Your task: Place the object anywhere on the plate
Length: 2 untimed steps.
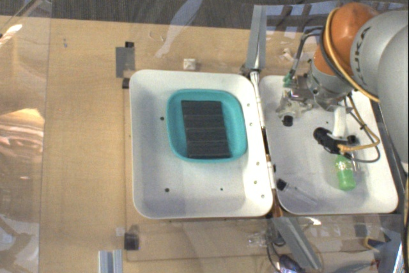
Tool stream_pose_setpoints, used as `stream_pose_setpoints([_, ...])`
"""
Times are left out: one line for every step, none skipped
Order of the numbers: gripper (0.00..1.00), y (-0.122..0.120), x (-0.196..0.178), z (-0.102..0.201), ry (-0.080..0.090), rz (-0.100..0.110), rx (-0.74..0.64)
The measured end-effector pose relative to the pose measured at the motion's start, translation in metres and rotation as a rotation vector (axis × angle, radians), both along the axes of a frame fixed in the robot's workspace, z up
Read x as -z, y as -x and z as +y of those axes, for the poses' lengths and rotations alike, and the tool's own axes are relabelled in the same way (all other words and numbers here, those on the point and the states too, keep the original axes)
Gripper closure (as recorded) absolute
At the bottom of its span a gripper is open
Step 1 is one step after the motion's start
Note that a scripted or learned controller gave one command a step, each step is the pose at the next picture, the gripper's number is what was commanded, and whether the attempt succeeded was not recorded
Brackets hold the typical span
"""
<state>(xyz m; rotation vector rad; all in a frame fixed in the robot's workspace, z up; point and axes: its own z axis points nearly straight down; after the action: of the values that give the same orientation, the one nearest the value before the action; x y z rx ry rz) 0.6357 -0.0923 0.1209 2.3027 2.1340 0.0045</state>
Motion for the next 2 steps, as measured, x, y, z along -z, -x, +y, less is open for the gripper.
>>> stream_pose_setpoints([1.0, -0.018, -0.094, 0.034, 0.001, -0.004, -0.079])
stream_pose_setpoints([1.0, 0.019, -0.064, 0.107, 0.0, -0.002, -0.265])
